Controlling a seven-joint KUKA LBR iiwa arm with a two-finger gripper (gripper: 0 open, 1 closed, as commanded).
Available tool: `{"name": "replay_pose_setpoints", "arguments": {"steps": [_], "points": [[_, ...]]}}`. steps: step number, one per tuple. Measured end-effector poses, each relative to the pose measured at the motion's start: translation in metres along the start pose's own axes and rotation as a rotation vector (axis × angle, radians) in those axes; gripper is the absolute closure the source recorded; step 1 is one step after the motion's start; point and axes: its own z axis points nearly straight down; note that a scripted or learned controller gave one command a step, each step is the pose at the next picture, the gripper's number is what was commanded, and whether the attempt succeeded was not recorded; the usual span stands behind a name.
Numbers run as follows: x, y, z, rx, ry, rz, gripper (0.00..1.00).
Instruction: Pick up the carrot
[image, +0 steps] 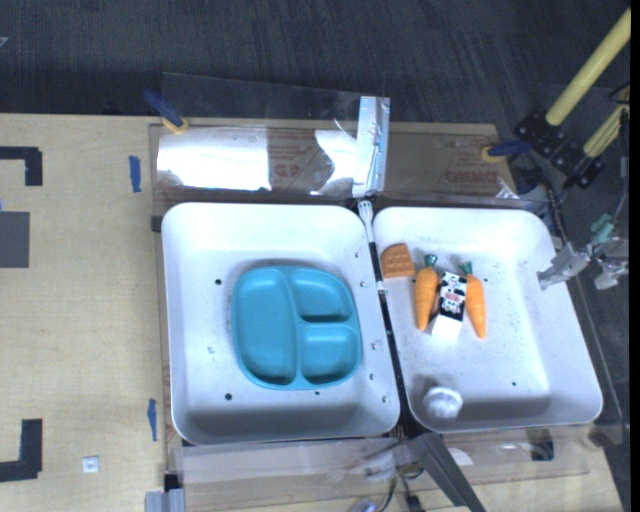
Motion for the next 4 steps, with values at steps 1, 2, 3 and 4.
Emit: {"name": "replay_pose_setpoints", "arguments": {"steps": [1, 2, 3, 4], "points": [[0.067, 0.023, 0.139, 0.002, 0.001, -0.012, 0.0], [0.043, 0.049, 0.16, -0.035, -0.006, -0.035, 0.0], [0.034, 0.064, 0.167, -0.042, 0.001, 0.022, 0.0], [0.034, 0.069, 0.157, -0.054, -0.003, 0.023, 1.0]]}}
